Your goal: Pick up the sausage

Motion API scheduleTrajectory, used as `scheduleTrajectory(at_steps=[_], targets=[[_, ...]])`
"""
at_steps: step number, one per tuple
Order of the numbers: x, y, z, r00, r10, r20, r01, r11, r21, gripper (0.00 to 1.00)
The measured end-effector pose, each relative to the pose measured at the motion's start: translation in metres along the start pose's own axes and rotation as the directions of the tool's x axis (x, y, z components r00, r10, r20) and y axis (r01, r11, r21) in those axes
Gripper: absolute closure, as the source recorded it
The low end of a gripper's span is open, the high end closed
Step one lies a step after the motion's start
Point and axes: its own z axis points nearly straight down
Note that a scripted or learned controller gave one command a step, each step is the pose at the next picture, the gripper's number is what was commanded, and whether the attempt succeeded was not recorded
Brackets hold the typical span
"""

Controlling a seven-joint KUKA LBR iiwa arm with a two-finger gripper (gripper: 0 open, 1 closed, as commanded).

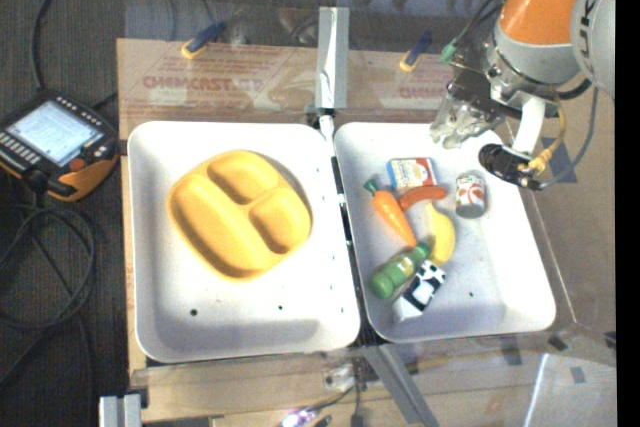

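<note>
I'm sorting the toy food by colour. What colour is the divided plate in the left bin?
The divided plate is yellow, seen clearly in the camera view.

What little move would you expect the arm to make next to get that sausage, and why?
Probably a short move toward the bin's middle and down. The end effector hangs over the right bin's back edge, apart from the sausage, which lies among the carrot, banana and small carton.
</note>
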Motion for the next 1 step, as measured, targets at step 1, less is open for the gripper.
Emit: scheduleTrajectory(at_steps=[1], targets=[[-0.0695, -0.0094, -0.0298, 0.997, 0.073, 0.0, -0.073, 0.997, -0.001, 1.0]])
